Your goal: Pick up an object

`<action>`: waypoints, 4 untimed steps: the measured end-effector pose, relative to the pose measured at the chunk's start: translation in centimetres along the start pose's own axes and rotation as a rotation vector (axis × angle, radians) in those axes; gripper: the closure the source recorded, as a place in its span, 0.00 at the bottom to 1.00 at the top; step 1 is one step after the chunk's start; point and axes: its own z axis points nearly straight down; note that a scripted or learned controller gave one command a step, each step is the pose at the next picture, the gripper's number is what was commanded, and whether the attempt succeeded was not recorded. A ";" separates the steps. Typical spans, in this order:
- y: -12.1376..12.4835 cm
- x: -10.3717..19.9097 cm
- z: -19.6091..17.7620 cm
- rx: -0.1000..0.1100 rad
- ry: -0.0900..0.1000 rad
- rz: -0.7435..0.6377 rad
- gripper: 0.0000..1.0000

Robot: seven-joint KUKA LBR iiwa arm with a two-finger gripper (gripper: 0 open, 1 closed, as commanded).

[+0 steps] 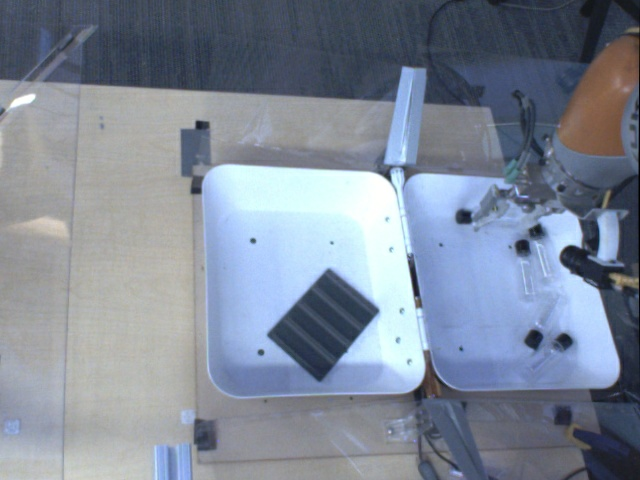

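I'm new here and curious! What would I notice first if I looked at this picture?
Your eye would land on the dark ridged pad lying tilted in the left bin, black against all that white. Next comes the arm's big orange band at the right edge, above the right bin. Below it, small clear tubes with black caps lie scattered in that right bin.

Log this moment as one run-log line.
arm: over right bin | gripper: nothing seen held | left bin: dark ridged pad, untouched | pickup: not done
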 end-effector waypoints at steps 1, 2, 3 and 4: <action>3.9 5.6 9.5 -0.003 0.000 0.069 0.00; 4.1 5.7 8.3 -0.009 -0.001 0.064 1.00; 5.8 13.3 -2.7 -0.002 0.001 0.340 1.00; 5.8 24.6 -2.1 0.001 0.002 0.439 1.00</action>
